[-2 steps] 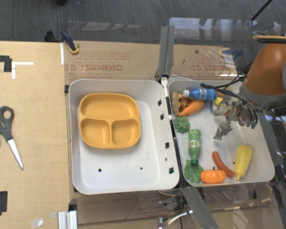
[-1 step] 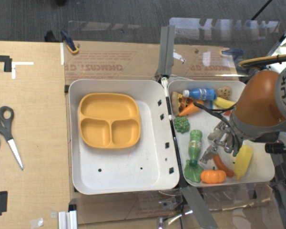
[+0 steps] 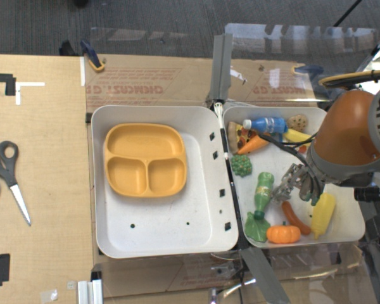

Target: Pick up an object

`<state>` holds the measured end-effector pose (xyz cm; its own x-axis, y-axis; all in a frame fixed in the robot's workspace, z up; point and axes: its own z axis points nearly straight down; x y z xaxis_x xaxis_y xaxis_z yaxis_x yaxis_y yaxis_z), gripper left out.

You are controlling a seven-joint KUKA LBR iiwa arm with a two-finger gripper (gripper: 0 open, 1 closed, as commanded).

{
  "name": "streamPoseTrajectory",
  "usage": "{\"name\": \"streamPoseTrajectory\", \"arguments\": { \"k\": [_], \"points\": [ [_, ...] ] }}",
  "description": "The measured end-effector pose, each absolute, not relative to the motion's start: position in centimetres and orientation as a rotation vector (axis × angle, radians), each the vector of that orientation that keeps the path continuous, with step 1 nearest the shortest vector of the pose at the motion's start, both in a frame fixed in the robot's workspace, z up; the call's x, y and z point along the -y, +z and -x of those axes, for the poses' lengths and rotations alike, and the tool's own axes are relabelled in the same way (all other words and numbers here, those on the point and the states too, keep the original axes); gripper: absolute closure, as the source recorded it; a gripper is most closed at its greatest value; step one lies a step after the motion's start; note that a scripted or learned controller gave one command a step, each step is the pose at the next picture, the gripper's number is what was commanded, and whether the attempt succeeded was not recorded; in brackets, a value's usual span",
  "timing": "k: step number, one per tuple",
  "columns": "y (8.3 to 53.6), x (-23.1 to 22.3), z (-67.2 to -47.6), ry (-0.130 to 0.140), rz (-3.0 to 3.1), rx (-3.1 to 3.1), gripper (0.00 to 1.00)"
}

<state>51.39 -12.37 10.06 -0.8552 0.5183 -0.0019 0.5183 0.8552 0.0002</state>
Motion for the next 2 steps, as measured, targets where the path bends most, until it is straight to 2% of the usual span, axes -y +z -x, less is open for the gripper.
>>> {"name": "streamPoseTrajectory", "arguments": {
  "k": [1, 2],
  "points": [
    [10.1, 12.4, -51.4, 0.0, -0.845, -3.024, 0.0],
    [9.2, 12.6, -49.3, 0.001, -1.021, -2.971, 0.0]
  ]
}}
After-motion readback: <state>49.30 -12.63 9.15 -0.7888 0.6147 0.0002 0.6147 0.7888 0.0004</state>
